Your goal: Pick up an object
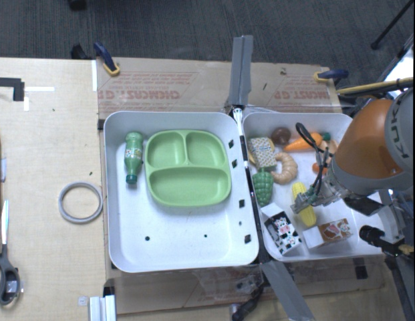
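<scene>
The right bin (341,120) holds several toy foods. A yellow corn piece (303,204) lies near its middle, and my gripper (313,198) hangs right over its right end, below the orange band of the arm (367,146). Whether the gripper touches the corn is unclear. Around it lie a tan curved pastry (286,168), a green knobbly piece (262,186), a checked cracker (262,151), an orange carrot (305,144) and a brown round piece (281,136). A black-and-white cow carton (283,231) and a small red-printed box (336,231) sit at the bin's front.
The left bin (187,239) bears a green divided plate (188,167) and a green bottle (132,156) beside it. A grey divider bar (240,72) runs between the bins. A tape ring (81,202) and scissors (5,273) lie on the bench at left.
</scene>
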`<move>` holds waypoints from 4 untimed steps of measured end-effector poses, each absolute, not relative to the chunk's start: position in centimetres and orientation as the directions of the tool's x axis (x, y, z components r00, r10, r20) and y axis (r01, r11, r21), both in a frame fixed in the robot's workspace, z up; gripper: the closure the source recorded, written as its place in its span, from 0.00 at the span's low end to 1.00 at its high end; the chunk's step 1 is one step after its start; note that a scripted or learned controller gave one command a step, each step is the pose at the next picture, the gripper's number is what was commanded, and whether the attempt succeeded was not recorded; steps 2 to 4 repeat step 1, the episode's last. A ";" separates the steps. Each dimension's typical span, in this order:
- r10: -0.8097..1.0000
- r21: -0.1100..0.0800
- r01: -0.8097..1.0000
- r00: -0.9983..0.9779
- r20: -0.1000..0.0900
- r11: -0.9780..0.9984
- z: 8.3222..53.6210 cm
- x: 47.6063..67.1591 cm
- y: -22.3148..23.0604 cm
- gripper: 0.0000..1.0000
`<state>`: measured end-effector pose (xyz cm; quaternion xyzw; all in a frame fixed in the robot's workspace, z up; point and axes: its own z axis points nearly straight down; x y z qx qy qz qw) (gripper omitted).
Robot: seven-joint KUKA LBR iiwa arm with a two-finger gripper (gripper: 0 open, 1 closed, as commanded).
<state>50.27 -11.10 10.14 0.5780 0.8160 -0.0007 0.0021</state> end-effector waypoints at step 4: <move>0.979 -0.001 0.979 -0.206 -0.001 0.206 19.1 53.5 -4.9 1.00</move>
